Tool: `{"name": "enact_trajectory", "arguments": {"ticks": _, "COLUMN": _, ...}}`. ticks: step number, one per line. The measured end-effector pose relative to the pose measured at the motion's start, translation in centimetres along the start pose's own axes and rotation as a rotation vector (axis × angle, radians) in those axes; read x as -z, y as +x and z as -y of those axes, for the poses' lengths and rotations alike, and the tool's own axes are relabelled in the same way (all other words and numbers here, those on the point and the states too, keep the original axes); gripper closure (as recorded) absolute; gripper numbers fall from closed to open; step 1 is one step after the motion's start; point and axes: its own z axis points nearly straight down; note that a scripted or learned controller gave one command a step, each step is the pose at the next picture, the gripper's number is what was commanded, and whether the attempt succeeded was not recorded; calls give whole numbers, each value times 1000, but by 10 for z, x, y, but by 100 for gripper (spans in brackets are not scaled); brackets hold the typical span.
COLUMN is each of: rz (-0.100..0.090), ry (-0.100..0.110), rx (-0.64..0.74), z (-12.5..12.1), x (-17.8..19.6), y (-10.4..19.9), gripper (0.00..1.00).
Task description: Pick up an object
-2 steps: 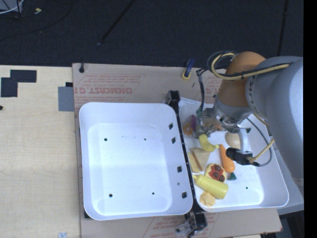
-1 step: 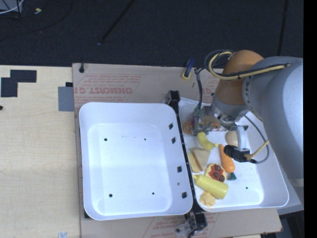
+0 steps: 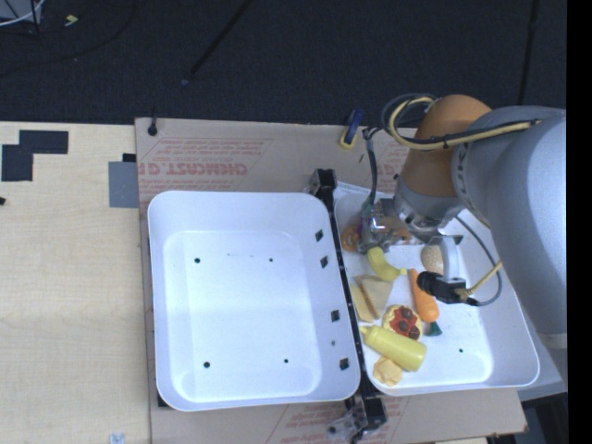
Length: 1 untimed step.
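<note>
While hand (image 3: 375, 234) is low in right white plastic bin (image 3: 499, 354): nothing lifted.
Grip: cannot tell.
Remaining: grasp, raise yellow plastic bottle (image 3: 396, 345) or neighbour.

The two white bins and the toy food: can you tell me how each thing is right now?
left bin: flat on the bench.
right bin: holds the toy food.
gripper: low over the right bin's far end.
yellow bottle: lying on its side.
carrot: lying flat.
sandwich: lying beside the bin's divider wall.
</note>
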Motion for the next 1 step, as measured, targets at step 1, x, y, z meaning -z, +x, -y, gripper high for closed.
{"name": "enact_trajectory", "arguments": {"ticks": 1, "rz": 0, "ry": 0, "rx": -1, "z": 0, "x": 0, "y": 0, "gripper": 100}}
